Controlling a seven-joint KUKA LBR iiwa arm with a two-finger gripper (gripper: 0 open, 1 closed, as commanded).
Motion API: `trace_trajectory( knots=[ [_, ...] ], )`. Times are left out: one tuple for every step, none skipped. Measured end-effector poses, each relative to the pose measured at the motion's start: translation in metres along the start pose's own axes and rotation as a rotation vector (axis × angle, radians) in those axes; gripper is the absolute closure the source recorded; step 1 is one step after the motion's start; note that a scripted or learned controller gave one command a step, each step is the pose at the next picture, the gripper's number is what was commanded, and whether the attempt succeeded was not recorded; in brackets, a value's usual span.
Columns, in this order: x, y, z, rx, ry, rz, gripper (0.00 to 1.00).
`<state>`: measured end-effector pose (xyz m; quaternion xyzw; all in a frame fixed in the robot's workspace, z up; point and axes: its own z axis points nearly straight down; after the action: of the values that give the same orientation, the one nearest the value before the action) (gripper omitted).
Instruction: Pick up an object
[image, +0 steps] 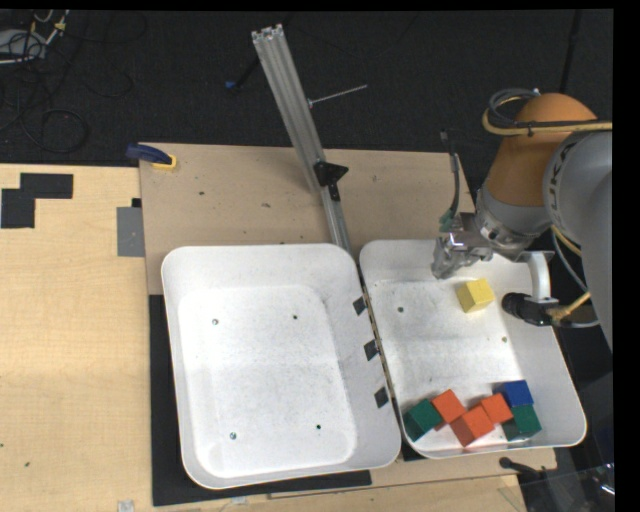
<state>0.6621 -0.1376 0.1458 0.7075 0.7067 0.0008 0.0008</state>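
A yellow block (476, 294) lies alone in the upper part of the right bin (440, 340). Along that bin's front edge sits a cluster of blocks: a green one (423, 416), an orange one (448, 405), a red-orange pair (481, 418), a blue one (515, 393) and a dark green one (521, 423). My gripper (445, 264) hangs over the bin's back edge, just left of and behind the yellow block, apart from it. Nothing shows between its fingers.
The left bin (200, 300) stands beside the right one, with black clips (370, 348) along the shared rim. A slanted aluminium rail (300, 125) rises behind the bins. The grey arm with its orange band (530, 160) fills the upper right.
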Motion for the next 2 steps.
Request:
trace_trajectory(
  knots=[
    [-0.005, 0.005, -0.046, -0.001, -0.001, -0.001, 1.0],
    [-0.004, 0.0, -0.091, -0.001, 0.0, -0.002, 1.0]
  ],
)
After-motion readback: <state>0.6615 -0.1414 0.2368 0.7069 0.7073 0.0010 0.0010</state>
